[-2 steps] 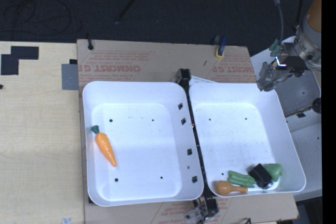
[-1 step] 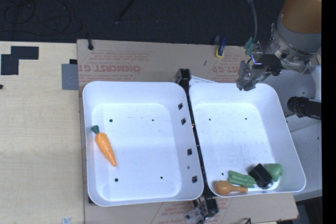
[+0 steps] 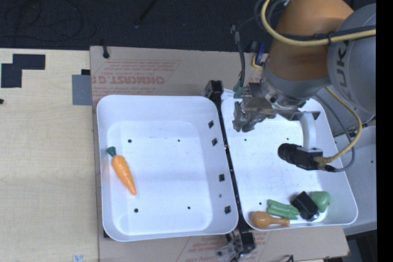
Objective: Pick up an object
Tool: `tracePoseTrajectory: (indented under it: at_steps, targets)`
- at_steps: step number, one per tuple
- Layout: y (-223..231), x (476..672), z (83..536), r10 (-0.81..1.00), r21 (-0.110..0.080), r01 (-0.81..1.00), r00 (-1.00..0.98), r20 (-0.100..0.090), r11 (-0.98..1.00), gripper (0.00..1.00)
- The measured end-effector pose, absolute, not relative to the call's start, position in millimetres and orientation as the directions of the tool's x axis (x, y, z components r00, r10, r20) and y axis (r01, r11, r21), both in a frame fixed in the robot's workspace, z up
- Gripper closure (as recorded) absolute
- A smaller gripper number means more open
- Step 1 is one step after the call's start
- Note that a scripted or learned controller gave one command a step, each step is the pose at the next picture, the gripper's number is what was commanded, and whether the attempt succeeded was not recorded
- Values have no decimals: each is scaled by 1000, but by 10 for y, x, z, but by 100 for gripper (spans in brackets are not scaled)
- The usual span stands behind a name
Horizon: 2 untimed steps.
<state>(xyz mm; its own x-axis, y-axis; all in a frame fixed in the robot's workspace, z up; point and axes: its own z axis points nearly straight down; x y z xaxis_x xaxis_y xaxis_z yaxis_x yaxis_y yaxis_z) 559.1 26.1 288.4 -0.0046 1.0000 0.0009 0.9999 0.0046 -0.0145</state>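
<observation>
Over right bin: grey two-finger gripper (image 3: 244,121) hangs above the shallow white bin (image 3: 344,218); whether it is apart or together, cannot tell
Objects: green, black and tan toys (image 3: 293,210) at near edge; orange plastic carrot (image 3: 123,173) in left bin
Progress: nothing grasped; pick remains

I see my arm (image 3: 344,52) reaching in from the right, its grey body bent down toward the bench. The orange band (image 3: 304,34) above the wrist bulges large in the upper right, with a yellow cable looped around it. Below it the wrist narrows to my gripper (image 3: 245,119), which points down and to the left, low over the bench.
</observation>
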Motion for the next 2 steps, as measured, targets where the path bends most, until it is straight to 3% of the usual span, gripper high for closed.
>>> tracePoseTrajectory:
  at_steps: [1,2]
  targets:
    - [920,5359,2978,1000,-5,1000,-7,2,7,100]
    - [641,6235,4023,1000,13,1000,2,-1,-2,100]
